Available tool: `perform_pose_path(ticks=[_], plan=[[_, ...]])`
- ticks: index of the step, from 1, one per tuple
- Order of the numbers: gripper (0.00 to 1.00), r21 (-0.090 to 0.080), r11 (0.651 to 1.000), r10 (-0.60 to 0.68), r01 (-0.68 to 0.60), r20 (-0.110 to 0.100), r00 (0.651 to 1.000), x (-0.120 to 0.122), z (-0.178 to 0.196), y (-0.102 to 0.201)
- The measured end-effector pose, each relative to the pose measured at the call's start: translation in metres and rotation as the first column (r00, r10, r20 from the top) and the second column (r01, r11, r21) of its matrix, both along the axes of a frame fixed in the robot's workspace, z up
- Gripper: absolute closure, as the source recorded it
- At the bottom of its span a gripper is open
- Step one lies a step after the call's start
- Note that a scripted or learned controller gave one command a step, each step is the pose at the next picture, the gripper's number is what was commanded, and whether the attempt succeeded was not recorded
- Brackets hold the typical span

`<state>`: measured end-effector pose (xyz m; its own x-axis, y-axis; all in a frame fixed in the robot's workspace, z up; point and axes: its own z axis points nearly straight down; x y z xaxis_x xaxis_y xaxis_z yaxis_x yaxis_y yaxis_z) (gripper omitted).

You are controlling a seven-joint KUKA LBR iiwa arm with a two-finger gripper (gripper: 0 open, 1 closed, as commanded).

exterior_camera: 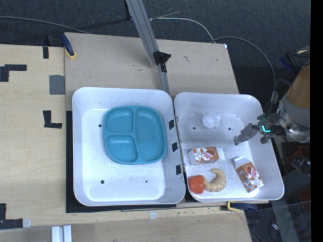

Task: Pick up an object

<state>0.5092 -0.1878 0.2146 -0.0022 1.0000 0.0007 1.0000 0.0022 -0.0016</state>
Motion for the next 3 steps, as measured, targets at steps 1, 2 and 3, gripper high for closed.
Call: perform_pose_path(ticks=[1, 2, 3], plan=[[0.00, 0.000, 1.000, -0.001, 0.001, -0.004, 1.000, 0.002, -0.044, -0.002], [0.00, 0.001, 1.000, -0.001, 0.001, -0.006, 1.000, 0.005, -0.107, -0.004], [0.00, -0.002, 1.000, -0.001, 0.001, 0.001, 1.000, 0.005, -0.126, -0.004]])
